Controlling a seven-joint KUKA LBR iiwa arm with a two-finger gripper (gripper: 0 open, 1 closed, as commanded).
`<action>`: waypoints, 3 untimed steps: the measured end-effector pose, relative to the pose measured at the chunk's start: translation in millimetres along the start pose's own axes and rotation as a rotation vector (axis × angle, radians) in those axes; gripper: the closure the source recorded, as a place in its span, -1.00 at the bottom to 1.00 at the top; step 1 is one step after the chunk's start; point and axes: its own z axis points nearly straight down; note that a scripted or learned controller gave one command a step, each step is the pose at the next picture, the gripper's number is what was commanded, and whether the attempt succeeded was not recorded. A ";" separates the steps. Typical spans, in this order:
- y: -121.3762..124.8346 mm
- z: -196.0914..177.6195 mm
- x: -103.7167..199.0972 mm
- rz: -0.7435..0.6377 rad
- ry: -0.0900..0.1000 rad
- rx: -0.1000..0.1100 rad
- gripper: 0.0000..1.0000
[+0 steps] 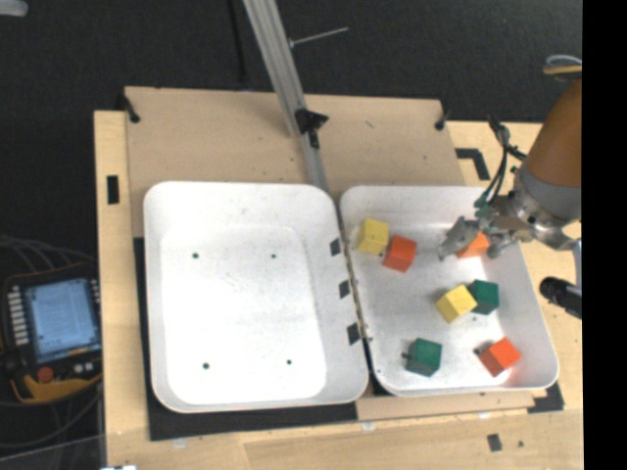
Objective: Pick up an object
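My gripper hangs over the back right part of the right bin. Its fingers stand apart, and a small orange block shows in the gap between them. I cannot tell whether the fingers touch it. Other blocks lie in the same bin: a yellow one and an orange-red one side by side at the back left, and a yellow one touching a green one in the middle. At the front lie a green one and an orange one.
The left bin stands beside the right one, the two rims meeting in the middle. A slanted metal pole rises behind the bins. A handheld control pad lies off the bench at the left.
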 end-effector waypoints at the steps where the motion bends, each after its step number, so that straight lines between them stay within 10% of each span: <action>1: 0.1 0.0 0.1 0.000 0.000 0.000 -1.00; 3: -1.5 105.0 -0.5 0.004 -0.004 -0.003 -1.00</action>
